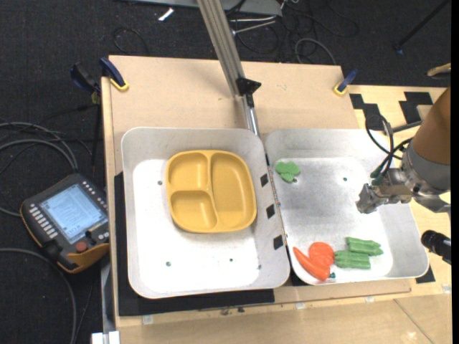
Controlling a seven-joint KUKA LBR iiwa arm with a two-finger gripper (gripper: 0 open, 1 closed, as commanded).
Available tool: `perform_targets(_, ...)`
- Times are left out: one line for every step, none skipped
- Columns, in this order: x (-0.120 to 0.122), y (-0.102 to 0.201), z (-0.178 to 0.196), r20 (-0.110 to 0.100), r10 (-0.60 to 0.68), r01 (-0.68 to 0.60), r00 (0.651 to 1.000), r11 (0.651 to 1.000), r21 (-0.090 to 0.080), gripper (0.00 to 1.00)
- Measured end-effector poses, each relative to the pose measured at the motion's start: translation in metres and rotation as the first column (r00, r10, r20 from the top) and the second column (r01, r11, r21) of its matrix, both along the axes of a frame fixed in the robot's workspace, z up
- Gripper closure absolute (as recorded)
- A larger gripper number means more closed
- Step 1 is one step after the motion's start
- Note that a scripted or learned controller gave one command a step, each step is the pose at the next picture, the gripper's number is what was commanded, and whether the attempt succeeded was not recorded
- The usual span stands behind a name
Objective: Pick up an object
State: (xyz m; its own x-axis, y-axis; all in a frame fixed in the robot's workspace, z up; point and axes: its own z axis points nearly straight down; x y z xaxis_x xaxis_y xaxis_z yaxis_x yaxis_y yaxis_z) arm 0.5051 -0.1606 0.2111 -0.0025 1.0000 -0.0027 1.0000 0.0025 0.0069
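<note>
so i am looking down at my bench point(179, 84), which is big and tan. two white bins sit on it side by side. the left bin point(143, 264) has a yellow plate point(211, 190) in it, and the plate is split into three parts. the right bin point(323, 185) has the small things i could pick up. my arm point(436, 145) comes in from the right side and hangs over the right half of that bin. the gripper point(367, 201) is at the end of it, above bare white floor, and i cannot tell how the jaws stand because it is too small and dark. down at the near edge of the right bin lie an orange and red toy point(315, 259) and, just beside it, a green toy like bean pods point(357, 254). a little green leafy toy point(287, 170) sits alone near the top left of that bin, well apart from the gripper. nothing is between the gripper's tips that i can see.
</note>
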Motion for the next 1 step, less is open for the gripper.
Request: perform_targets(0.0011,0.0,0.014,-0.004,0.001,-0.001,1.0,1.0,0.001,1.0)
